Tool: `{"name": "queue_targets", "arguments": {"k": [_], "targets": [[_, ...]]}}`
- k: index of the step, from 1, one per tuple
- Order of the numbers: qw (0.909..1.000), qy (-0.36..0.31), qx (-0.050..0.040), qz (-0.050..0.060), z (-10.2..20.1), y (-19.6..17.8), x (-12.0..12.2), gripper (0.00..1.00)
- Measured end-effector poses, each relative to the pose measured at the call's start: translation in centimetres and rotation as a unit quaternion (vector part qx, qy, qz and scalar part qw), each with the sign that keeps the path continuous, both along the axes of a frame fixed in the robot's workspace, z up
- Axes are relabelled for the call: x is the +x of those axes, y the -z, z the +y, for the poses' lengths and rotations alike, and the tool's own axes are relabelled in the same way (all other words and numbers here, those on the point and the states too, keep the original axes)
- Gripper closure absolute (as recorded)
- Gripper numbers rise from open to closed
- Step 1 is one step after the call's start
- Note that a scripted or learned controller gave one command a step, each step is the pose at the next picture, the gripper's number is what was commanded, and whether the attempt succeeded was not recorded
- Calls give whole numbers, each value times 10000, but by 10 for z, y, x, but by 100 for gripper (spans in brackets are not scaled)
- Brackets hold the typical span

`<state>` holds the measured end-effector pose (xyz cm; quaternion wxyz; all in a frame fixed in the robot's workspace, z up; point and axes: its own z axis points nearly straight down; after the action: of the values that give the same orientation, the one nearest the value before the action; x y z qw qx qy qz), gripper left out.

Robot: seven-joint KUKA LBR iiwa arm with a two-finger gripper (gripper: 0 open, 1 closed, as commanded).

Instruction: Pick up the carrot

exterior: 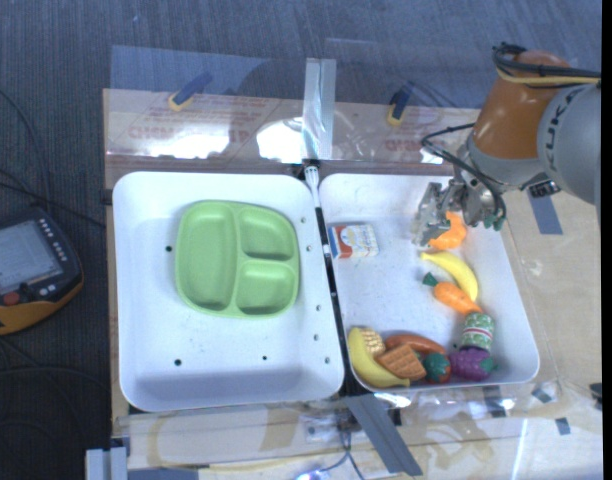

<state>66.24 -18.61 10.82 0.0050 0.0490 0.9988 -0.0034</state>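
While you watch right-hand shallow white plastic bin (518, 313), note two-finger metal gripper (444, 218) clenched on small orange carrot piece (450, 234), lifted near bin's upper right. Second orange carrot (452, 295) lies beside curved yellow banana (458, 272).

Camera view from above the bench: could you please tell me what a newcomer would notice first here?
The green divided plate lying alone in the left bin stands out first. Next comes the bright clutter of toy food in the right bin, heaped along its near edge, with a banana and a carrot near its right wall. At the upper right, the grey arm with its orange band lowers its pincer over an orange piece.
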Motion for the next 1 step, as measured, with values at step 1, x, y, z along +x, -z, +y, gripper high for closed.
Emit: {"name": "queue_targets", "arguments": {"k": [1], "targets": [[9998, -220, 19, -21, 46, -86, -27, 100]]}}
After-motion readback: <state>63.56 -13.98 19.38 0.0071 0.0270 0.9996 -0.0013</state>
